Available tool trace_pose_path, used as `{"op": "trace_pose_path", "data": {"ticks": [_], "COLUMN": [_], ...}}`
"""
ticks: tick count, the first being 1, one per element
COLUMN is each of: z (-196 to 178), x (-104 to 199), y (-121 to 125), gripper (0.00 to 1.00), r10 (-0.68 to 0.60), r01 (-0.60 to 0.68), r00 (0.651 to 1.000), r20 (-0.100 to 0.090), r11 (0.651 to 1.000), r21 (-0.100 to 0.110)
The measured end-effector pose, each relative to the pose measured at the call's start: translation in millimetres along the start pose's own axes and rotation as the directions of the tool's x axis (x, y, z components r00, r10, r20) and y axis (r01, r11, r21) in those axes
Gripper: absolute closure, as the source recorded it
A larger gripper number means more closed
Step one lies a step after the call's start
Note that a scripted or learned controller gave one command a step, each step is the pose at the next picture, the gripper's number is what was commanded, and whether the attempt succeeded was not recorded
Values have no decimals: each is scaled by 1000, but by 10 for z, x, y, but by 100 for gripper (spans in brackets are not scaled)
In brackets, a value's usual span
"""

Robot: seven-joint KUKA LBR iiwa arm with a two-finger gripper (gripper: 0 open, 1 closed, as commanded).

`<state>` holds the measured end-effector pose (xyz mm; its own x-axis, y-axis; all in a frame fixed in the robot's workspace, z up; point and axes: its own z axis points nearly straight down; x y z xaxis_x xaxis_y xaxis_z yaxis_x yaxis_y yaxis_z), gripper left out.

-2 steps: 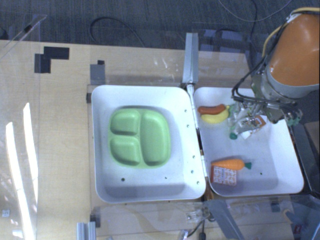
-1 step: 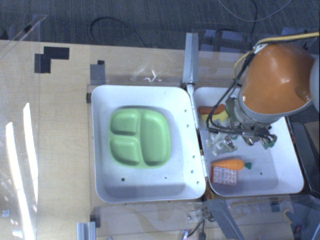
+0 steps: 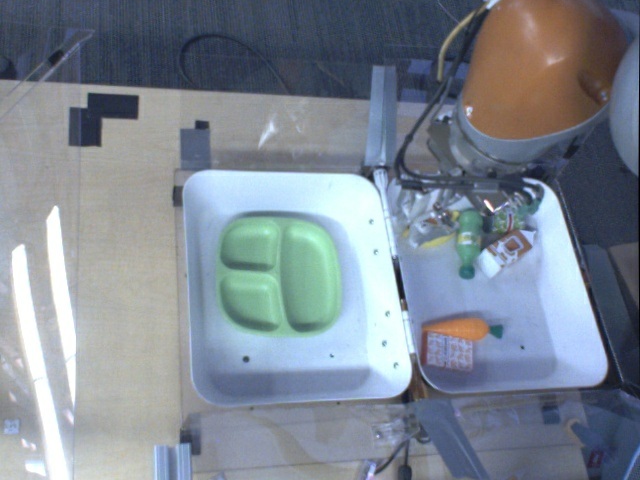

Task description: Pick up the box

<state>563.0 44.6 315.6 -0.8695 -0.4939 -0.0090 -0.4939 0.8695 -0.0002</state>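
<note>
The left white bin [image 3: 200, 268] holds one green three-part plastic tray [image 3: 280, 275], while the right white bin [image 3: 585, 348] holds one small orange-patterned box [image 3: 448, 350] at lower middle, one orange carrot [image 3: 458, 329], one green bottle [image 3: 468, 240].

**Wooden bench with two white bins**

The pale wooden bench [image 3: 120, 268] bears the left bin [image 3: 200, 368] near its middle. The right bin [image 3: 575, 353] sits just beside the left bin, touching along its right rim. Black tape marks [image 3: 98, 116] lie up and left of the left bin.
</note>
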Motion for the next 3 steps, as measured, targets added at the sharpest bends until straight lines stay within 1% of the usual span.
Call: {"op": "trace_pose_path", "data": {"ticks": [1,2,3], "z": [244,467,379], "x": [638,658,627], "y": [-536,112,115], "gripper": [100,100,100], "r10": [-308,-310,-310], "r01": [308,310,310], "r00": [951,951,951], "r20": [-2,-3,3], "r11": [951,951,951], "r21": [-1,-4,-3]}}
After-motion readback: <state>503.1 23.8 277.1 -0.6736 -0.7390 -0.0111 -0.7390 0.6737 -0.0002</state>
